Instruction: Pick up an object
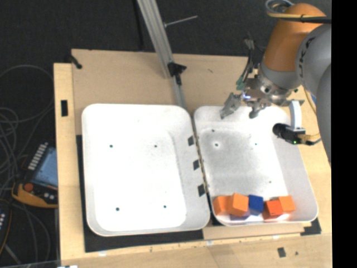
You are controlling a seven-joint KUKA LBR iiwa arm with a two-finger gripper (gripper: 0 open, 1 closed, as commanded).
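Off-task surroundings
A tan tabletop (128, 77) carries two white bins (136, 169), side by side; a metal rail (159, 35) slants in far; cables (17, 105) and a handheld pendant (42, 175) lie left.

right bin (254, 149) middle bare, blocks (254, 204) crowd near wall

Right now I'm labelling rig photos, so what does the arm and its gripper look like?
The arm is bulky and rounded, grey, with a wide orange band above the wrist. Below the band sits a metal-grey wrist block, and the gripper has two slim grey fingers. Thin dark cables run down the band's left side. I can make out no markings.
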